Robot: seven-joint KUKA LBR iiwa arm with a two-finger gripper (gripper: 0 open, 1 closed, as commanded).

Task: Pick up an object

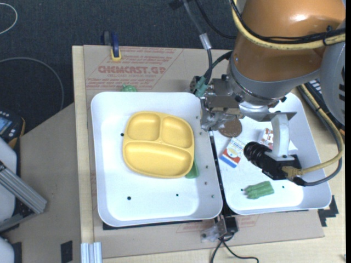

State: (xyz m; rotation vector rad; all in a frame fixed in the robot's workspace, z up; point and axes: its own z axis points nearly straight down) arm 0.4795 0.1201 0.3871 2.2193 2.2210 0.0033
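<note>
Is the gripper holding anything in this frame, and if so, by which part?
It cannot be told. The gripper sits low over the right bin near a brown disc, with the wrist covering its tips.

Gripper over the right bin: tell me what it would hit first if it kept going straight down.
Likely the round brown disc lying on the right white bin floor, just beneath the gripper. Depth is hard to judge from this slanted view, so it could instead land on the bin's left rim beside it.

Bench (pixel 137 64) under two white bins (pixel 109 163)
</note>
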